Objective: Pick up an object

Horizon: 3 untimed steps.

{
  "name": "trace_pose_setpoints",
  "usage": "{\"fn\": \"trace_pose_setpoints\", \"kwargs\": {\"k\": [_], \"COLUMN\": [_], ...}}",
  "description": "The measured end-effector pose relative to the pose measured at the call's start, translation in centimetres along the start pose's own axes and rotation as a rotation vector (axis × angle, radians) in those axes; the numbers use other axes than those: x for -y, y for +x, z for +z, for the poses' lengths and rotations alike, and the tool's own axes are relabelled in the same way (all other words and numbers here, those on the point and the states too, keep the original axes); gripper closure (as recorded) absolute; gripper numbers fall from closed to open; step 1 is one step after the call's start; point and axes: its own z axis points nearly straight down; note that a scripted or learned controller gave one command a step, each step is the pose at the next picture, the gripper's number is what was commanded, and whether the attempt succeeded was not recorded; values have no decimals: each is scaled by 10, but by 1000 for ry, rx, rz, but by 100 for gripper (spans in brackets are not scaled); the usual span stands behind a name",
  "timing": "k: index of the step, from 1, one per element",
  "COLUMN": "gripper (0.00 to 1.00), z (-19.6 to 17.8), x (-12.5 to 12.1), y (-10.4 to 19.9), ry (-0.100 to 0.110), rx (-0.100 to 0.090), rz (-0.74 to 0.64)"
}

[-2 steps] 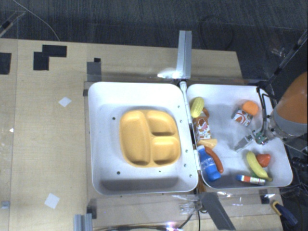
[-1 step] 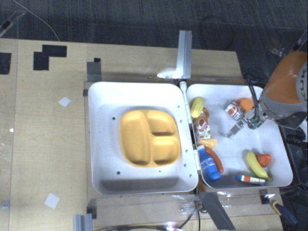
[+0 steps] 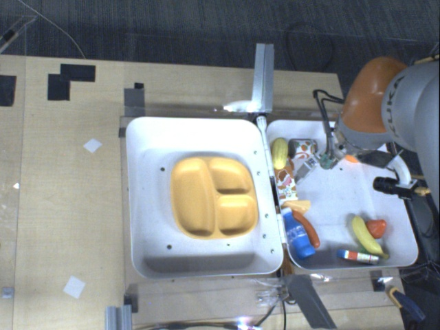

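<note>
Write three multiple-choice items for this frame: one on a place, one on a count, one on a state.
1. Where does the yellow tray lie?
A. In the left bin
B. In the right bin
C. On the bench outside both bins

2. How many compartments does the tray have?
A. One
B. Three
C. Five

3. How does the banana in the right bin lie?
A. Held up by the gripper
B. Resting on the bin floor, apart from the gripper
C. Lying on the tray

Key: 1 A, the tray sits in the middle of the left bin. 2 B, one long compartment on its left and two smaller ones on its right. 3 B, the banana lies near the bin's lower right corner beside a small red thing, while the gripper is at the bin's upper part near a snack packet.
</note>
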Motion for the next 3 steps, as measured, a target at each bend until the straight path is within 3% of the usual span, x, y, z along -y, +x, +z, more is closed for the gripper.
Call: {"fn": "trace_pose_setpoints", "kwargs": {"k": [1,2,3], "gripper": [0,0,0], "z": [2,-7,-19], "x": [-12,75,42], "y": [-50,-53,-84], "ry": [11,4,0], "rx": [-16,-1,-1], "rz": [219,211,149]}}
